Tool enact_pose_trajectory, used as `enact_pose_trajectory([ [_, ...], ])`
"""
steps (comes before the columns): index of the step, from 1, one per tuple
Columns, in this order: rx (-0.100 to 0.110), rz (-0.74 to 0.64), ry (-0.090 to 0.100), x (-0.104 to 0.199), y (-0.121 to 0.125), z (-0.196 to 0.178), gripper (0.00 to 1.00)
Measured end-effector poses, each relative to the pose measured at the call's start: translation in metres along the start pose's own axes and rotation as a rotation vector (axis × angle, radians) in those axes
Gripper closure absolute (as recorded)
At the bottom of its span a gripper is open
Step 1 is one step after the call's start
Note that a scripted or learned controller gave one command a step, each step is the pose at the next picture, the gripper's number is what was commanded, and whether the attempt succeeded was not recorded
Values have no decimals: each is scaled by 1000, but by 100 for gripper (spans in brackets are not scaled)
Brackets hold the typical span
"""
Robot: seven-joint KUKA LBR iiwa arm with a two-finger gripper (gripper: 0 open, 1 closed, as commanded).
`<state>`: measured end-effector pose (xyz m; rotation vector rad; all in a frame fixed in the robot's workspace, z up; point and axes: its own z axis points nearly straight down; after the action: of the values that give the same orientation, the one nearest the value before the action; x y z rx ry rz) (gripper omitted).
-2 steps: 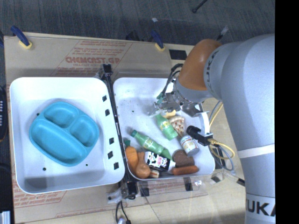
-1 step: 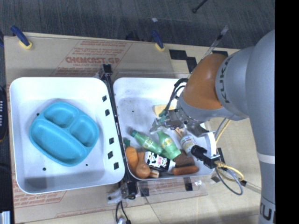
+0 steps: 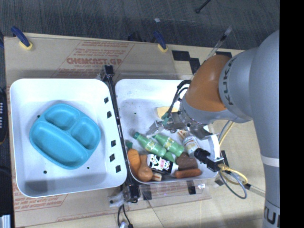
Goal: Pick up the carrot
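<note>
We see the carrot (image 3: 135, 160) at the near-left corner of the right bin (image 3: 142, 91), touching a bread roll (image 3: 145, 173); pincer (image 3: 164, 122) state we cannot tell; risk: green bottles (image 3: 159, 144) between them get grabbed instead

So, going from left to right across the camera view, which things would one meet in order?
Blue divided plate in the left bin → orange carrot at the right bin's left wall → green bottles → brown sausage → grey arm with orange band.
</note>
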<state>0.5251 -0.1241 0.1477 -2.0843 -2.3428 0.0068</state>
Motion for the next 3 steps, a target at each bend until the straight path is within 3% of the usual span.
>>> enact_pose_trajectory([
  [1, 0, 112, -1, -43, 41, 57, 0],
  [2, -1, 293, -2, -75, 63, 25, 0],
  [3, 5, 360, 5, 34, 49, 58, 0],
])
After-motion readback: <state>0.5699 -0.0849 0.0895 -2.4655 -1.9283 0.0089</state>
